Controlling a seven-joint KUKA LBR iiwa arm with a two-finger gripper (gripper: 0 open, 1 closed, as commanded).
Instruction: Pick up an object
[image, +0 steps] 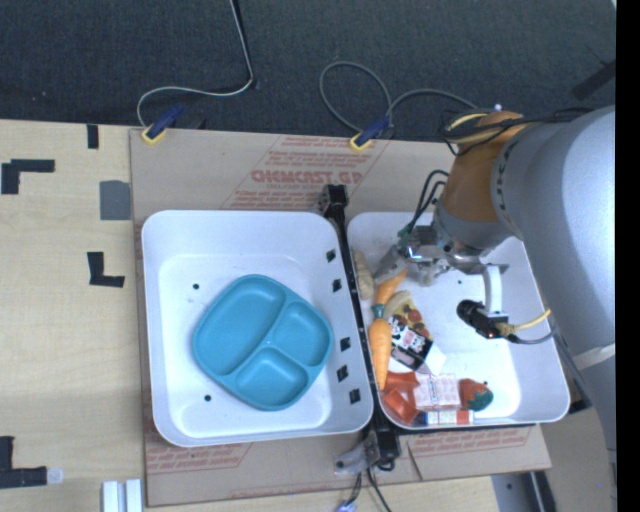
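The right bin (535, 385) holds a pile of small items along its left side. An orange carrot (380, 345) lies beside the divider, with a yellowish piece (392, 290) just above it. A black-and-white packet (410, 342) sits to the carrot's right. A red item (400, 402), a white box with a red label (440, 390) and a small teal piece (482, 396) lie at the front. My gripper (412, 256) is low over the bin's upper left part, right above the yellowish piece. Nothing shows clearly in its grasp.
The left bin (170, 250) holds a blue divided plate (262, 342). The grey arm with its orange band (480, 185) covers the right bin's far right corner. A black fitting with a yellow cable (482, 318) hangs over the middle of the right bin.
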